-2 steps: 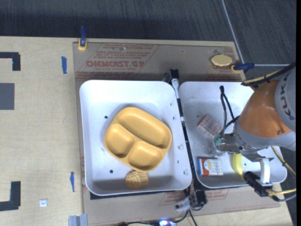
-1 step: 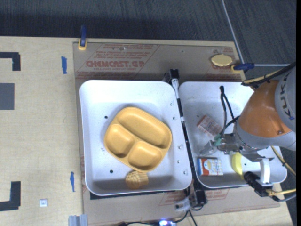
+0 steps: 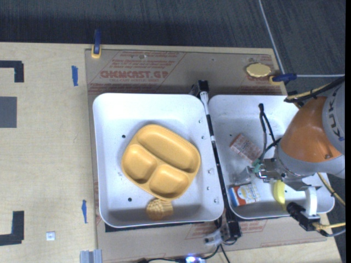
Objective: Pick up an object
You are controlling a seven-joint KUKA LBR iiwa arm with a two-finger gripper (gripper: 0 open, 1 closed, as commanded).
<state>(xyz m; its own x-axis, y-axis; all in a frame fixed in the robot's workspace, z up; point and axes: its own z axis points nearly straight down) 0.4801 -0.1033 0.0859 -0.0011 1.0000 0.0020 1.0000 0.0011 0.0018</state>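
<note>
The arm's orange band (image 3: 310, 138) hangs over the right bin (image 3: 230, 111), and my gripper (image 3: 253, 172) is low inside that bin. Just behind the gripper lies a small red-and-white packet (image 3: 244, 145). In front of it, near the bin's front wall, lies an orange, white and blue packet (image 3: 244, 193). A small yellow object (image 3: 278, 191) sits to the right of that packet, partly under the wrist. Nothing is visibly held by the gripper.
The left bin (image 3: 109, 147) holds a yellow divided plate (image 3: 160, 160) and a tan woven ball (image 3: 159, 207) at its front wall. A black bar (image 3: 210, 136) runs between the bins. Cables trail by the arm. A yellow disc (image 3: 258, 70) lies on the cardboard behind.
</note>
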